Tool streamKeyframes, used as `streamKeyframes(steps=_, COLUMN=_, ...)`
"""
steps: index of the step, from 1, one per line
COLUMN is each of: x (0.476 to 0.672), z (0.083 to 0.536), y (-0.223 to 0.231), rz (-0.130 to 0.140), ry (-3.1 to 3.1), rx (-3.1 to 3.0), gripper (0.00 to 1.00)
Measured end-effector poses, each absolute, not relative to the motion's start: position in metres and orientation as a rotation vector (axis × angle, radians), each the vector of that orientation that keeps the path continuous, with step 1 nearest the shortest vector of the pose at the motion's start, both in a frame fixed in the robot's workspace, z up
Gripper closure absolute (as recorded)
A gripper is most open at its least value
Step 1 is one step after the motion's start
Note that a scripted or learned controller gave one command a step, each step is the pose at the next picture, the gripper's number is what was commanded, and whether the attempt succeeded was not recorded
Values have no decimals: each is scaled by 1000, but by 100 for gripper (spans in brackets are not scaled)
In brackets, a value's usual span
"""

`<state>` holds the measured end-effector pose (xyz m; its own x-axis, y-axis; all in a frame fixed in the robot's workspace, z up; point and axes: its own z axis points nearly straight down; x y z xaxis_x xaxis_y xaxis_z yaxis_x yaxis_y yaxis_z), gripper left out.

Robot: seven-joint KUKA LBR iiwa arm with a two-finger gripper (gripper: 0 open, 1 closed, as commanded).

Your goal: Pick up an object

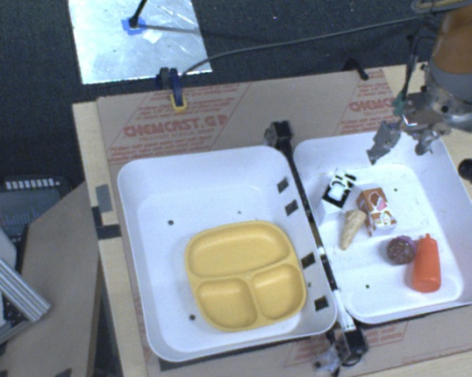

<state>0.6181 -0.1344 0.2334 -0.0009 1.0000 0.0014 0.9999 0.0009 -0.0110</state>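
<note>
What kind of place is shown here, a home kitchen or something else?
Most likely a robotics lab bench, not a kitchen. Two white bins sit side by side on a board, a robot arm's pincer hangs above the right one, and the toy carrot and yellow divided plate look like test props.

A cardboard-covered bench (232,108) bears two white bins (151,241) side by side.

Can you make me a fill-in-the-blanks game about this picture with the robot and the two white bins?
1. The yellow plastic divided tray lies in the ____ shallow white bin.
2. The tray has ____ compartments.
3. The orange plastic carrot lies beside a dark ____ round toy.
4. The arm's gripper hangs over the ____ shallow white bin.

Missing words: left; three; red; right
</note>
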Motion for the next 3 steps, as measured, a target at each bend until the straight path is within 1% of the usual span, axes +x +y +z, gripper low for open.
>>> streamKeyframes(steps=1, x=620, z=241, y=-134, rz=-1, ry=-2226, rx=-2219, gripper=0)
streamKeyframes(steps=2, x=622, z=179, y=-130, rz=2, ry=-2223, rx=-2217, gripper=0)
streamKeyframes(steps=3, x=624, z=132, y=-139, rz=2, ry=-2222, rx=-2220, gripper=0)
